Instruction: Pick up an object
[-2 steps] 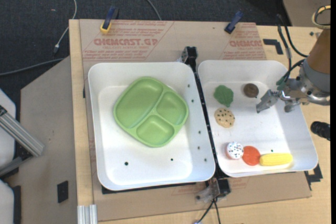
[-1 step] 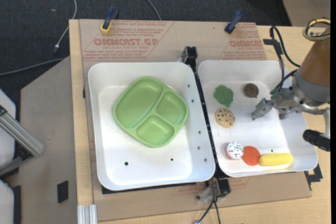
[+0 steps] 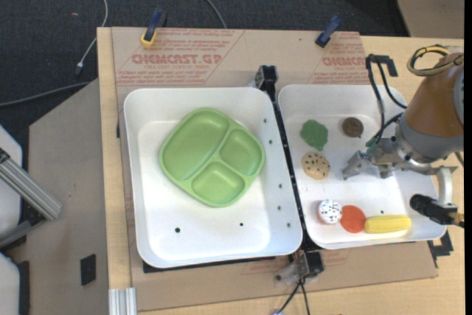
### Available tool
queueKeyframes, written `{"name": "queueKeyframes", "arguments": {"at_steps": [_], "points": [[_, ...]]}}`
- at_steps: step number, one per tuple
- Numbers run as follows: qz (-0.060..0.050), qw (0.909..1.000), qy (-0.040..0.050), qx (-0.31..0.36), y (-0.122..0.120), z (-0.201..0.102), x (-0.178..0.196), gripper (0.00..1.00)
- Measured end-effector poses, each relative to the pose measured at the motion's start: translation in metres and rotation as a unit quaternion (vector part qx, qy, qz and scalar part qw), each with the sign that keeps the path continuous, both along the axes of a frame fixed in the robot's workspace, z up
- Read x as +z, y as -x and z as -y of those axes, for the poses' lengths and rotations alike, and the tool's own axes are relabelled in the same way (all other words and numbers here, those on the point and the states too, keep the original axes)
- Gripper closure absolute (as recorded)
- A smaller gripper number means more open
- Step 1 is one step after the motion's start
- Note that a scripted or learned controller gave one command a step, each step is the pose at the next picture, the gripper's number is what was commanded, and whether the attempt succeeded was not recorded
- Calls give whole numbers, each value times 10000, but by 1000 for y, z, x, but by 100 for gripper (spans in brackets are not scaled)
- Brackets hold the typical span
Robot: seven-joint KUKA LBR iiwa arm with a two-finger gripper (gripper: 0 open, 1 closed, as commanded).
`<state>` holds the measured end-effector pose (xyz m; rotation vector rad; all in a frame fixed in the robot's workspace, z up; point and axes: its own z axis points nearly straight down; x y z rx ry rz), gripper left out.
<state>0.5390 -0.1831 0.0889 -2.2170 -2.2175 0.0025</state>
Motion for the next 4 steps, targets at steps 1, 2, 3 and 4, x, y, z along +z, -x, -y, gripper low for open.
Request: {"name": "queueKeyframes", "arguments": {"at_steps": [1,2,3,4], "points": [[25,10000,8,0,-1,0,13,100],[46,10000,22,5,-4,-4,75,100],[45,10000,23,4,-10,-1,120,100],[57,10000,26,10,-13,-6,182,100]]}}
